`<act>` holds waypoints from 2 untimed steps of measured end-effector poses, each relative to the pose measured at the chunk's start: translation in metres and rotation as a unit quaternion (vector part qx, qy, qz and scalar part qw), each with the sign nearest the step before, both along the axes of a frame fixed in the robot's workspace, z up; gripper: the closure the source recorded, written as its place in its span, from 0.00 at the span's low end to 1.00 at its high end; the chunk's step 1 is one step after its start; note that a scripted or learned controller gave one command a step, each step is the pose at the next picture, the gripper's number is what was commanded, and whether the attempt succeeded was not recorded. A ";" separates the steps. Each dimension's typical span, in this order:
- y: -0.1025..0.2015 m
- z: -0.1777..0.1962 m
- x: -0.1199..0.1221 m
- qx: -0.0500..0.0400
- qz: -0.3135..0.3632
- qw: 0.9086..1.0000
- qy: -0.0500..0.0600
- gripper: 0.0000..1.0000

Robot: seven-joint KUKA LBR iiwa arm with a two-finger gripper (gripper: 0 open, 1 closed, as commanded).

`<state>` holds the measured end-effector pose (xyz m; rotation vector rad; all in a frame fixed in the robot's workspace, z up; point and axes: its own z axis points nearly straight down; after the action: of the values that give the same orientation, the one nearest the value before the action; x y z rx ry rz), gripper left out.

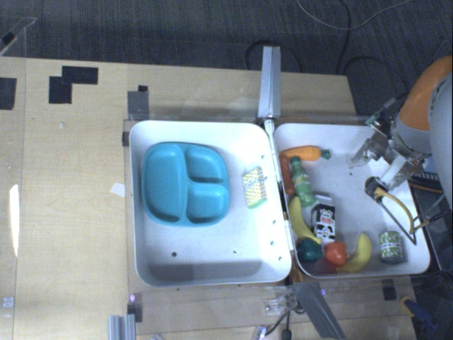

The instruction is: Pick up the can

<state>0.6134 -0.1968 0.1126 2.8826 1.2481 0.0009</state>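
Hand (369, 159) hangs over the right bin's (354, 134) far right part, fingers spread wide, gripping nothing. Can (390, 246) stands upright in that bin's near right corner, just beside a banana (359, 253), well apart from the hand.

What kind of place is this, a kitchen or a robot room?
Probably a robot lab: a robot arm reaches over two white bins on a wooden bench, with toy food, a can and loose cables.
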 end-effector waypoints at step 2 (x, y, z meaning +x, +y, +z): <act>0.019 -0.025 -0.060 0.000 -0.074 0.997 -0.003 0.00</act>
<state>0.5534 -0.1782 0.0880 2.9659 1.0312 0.0089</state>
